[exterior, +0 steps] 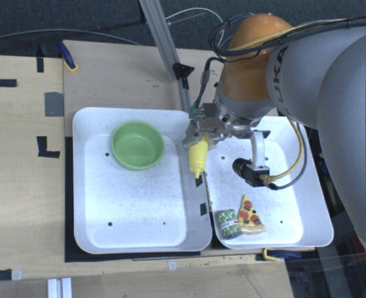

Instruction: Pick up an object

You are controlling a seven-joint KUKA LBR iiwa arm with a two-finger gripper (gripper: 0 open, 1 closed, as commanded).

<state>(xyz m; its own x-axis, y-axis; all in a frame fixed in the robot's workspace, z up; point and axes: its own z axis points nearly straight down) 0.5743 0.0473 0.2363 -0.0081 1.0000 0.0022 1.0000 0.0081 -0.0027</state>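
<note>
The yellow object [198, 157] sits right over the divider between the two bins, apparently pinched in the gripper [199, 143] just above it. Looks like mid-pick; next it needs a clean lift, well away from the green bowl [138, 144] in the left bin [89, 228].

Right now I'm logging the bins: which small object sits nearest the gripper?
The yellow object, right under the gripper at the bins' divider. The pizza slice and green can lie farther off.
</note>
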